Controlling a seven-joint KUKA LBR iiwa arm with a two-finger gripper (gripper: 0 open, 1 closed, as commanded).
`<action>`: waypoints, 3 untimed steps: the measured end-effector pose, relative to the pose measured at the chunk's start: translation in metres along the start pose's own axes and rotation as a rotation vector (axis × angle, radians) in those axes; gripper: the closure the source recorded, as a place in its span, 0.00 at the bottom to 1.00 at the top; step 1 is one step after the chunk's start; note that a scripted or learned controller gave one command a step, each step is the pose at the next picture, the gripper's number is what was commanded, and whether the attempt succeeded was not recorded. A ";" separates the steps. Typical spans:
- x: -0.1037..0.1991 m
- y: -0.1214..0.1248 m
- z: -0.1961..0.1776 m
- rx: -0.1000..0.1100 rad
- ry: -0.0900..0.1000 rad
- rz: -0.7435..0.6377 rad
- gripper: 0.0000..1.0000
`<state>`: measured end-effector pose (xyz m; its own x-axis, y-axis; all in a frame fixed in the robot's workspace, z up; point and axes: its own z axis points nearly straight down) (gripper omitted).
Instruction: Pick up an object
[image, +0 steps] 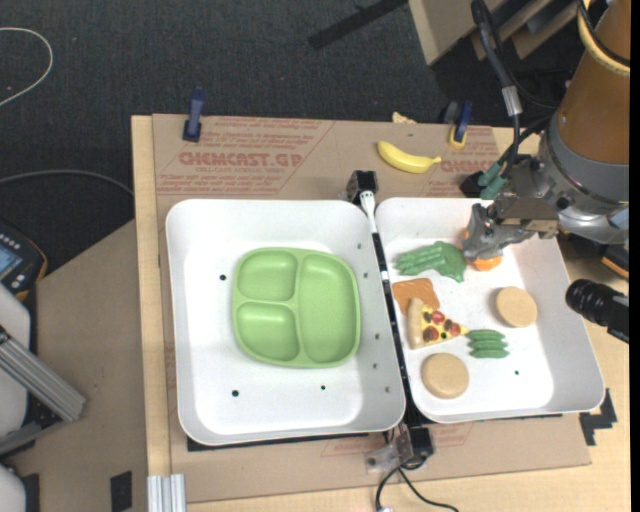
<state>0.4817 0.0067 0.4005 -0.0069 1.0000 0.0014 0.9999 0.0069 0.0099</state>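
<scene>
The left bin (200, 300) held a green divided plate (297, 306); a yellow banana (407, 157) lay on the bench beyond the right bin (560, 330), near a blue clamp (460, 122). In the right bin lay a leafy green piece (432, 260), a pizza slice (427, 315), green beans (487, 344) and two tan round cookies (515, 307) (445, 375), all apart from one another. The gripper (487, 240) stood over an orange object (485, 263) just beside the leafy piece; whether it gripped that object, I could not tell.
</scene>
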 end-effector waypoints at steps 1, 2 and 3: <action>0.078 -0.005 0.116 0.022 -0.001 -0.001 1.00; 0.089 0.000 -0.019 -0.006 0.003 0.003 1.00; 0.013 -0.004 0.069 0.020 -0.004 0.016 1.00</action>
<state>0.4784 0.0196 0.3315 0.0090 1.0000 -0.0024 0.9999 -0.0091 -0.0099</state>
